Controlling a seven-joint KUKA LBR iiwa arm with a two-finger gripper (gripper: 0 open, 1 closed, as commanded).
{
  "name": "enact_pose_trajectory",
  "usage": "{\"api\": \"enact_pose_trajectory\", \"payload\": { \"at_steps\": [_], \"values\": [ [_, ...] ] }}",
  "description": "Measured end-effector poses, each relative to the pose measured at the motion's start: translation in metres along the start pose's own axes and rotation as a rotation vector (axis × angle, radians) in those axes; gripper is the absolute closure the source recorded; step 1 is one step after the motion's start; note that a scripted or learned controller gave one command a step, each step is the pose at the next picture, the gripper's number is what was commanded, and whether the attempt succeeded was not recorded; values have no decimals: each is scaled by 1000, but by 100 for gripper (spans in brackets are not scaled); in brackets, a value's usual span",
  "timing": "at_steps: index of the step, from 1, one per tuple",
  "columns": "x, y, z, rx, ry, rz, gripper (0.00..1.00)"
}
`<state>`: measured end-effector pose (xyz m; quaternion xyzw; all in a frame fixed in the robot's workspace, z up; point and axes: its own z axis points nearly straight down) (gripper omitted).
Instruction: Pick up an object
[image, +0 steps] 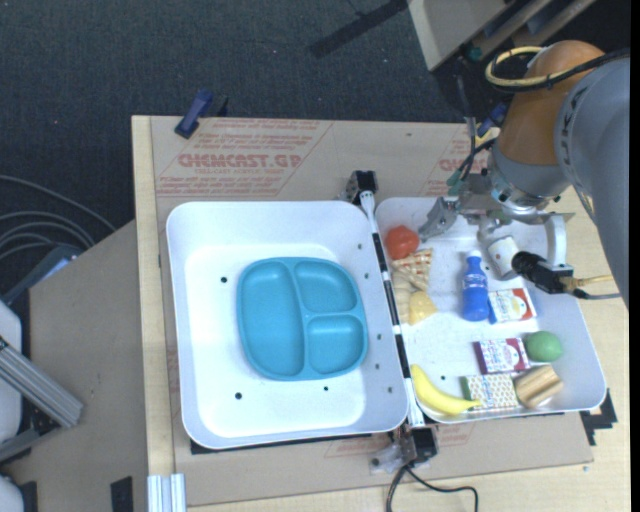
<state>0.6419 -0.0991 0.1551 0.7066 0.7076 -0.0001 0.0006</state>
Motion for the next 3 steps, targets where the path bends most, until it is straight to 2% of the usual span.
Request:
{"api": "enact_pose_trajectory", "payload": {
  "at_steps": [1,2,3],
  "values": [
    [-31,23,72,3,-1,2,0],
    [3,25,70,2,2,0,0],
    [4,25,70,2,1,1,0]
  ]
}}
